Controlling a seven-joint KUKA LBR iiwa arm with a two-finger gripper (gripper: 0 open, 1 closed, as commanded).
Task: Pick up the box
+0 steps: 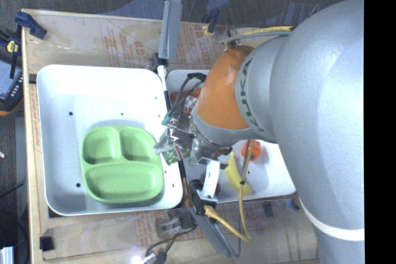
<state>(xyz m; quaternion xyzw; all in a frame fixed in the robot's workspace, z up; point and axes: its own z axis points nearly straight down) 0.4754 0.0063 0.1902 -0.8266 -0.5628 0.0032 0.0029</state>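
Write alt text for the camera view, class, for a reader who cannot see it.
A large grey arm with an orange band reaches from the right, covering most of the right white bin. The left white bin holds a green divided tray; a yellow item and an orange item show beside the arm.

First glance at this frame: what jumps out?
The huge grey arm with its orange band fills the right side, covering most of the right bin. In the left bin, a green divided tray sits toward the near right corner. A yellow object peeks out beside the wrist.
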